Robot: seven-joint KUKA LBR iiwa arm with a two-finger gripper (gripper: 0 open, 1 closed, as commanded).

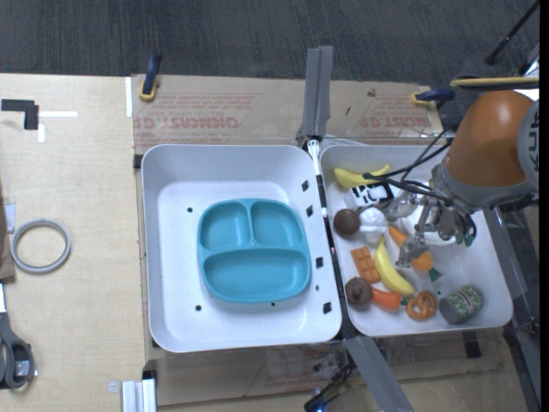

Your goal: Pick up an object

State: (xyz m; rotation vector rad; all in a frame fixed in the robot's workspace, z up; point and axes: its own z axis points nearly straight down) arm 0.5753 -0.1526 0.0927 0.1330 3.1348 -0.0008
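Camera view: gripper (415, 245) hangs low in the right bin (496, 256), fingers spread apart, nothing clamped between them. Yellow banana (390, 271) lies just beside its tips, slanting toward the pretzel (421, 305).

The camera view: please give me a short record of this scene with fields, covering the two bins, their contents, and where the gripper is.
left bin: holds a blue divided plate, three compartments, nothing on it
right bin: holds toy food in a cluster
items in right bin: two bananas, pretzel, two brown round pieces, small can, waffle-like orange piece
gripper: low over the middle of the right bin, above the cluster
fingers: too cluttered to tell open or shut
grasp: no object seen between them
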